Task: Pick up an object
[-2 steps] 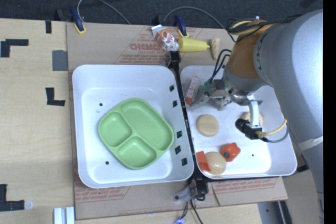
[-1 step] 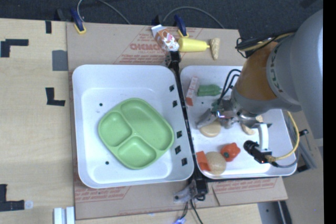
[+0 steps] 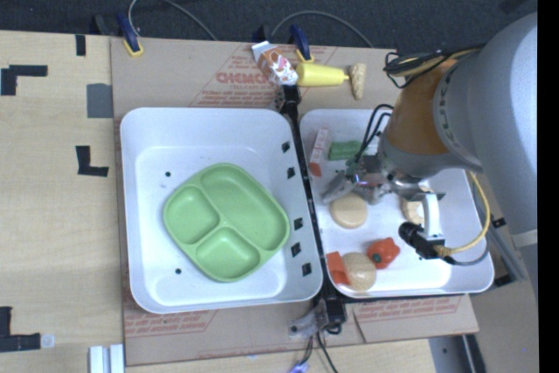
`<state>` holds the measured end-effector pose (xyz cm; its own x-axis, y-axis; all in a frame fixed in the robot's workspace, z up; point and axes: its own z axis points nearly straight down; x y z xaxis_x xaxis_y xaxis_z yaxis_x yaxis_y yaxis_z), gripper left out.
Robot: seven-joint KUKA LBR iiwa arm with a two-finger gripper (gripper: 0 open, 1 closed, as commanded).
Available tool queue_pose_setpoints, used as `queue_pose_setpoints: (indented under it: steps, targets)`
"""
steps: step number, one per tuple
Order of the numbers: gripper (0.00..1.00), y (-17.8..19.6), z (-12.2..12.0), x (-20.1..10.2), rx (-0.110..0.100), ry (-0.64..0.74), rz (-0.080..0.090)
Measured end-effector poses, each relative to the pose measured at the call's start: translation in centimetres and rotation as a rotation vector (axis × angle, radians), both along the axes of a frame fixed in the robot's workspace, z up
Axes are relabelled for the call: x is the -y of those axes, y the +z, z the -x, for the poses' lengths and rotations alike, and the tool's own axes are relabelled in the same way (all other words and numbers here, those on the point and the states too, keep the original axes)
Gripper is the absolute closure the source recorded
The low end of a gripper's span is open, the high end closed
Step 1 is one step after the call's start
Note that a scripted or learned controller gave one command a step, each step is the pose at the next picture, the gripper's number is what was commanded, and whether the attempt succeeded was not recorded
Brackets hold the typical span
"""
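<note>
My gripper (image 3: 354, 188) hangs low in the right bin (image 3: 463, 275), its metal fingers (image 3: 335, 186) spread open just above a beige round object (image 3: 349, 214). Nothing is between the fingers. Around it lie a green flat piece (image 3: 342, 150), a pink packet (image 3: 318, 144), a pale yellow piece (image 3: 414, 210), a red pepper-like toy (image 3: 383, 252), a second beige bun (image 3: 359, 272) and a small orange piece (image 3: 334, 261). The arm's grey and orange body hides the bin's right rear part.
The left bin (image 3: 148, 144) holds a green divided plate (image 3: 226, 222). Behind the bins, on the cardboard, lie a yellow banana toy (image 3: 321, 76) and a small printed packet (image 3: 275, 63). Blue clamps (image 3: 130, 37) and cables sit at the back edge.
</note>
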<state>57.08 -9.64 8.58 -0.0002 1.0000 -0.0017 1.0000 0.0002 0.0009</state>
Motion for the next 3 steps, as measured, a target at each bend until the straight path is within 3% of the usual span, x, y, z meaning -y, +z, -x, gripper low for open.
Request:
queue_pose_setpoints:
  steps: [2, 3]
  targets:
    - [0.0, 0.0, -0.7, 0.7, -0.001, 0.002, -0.003]
    - [0.0, 0.0, 6.8, 1.8, 0.001, -0.001, 0.0]
